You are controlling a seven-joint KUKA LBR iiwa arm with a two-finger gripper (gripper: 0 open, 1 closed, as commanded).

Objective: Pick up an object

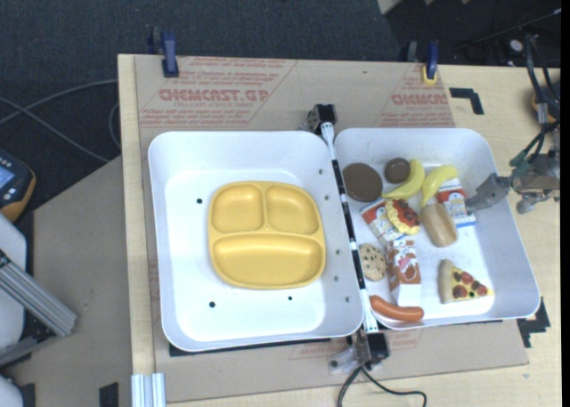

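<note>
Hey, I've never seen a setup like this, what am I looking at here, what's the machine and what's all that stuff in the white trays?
This is one camera fixed above a workbench, looking down at a slant. Two shallow white bins sit side by side. The left bin holds a yellow divided plate. The right bin holds toy food: two bananas, a pizza slice, a hot dog sausage, a cookie, a bread roll and some small packets. The machine is a robot arm reaching in from the right; its gripper sits at the right bin's edge. It is meant to pick up an object, but I see nothing held.
</note>
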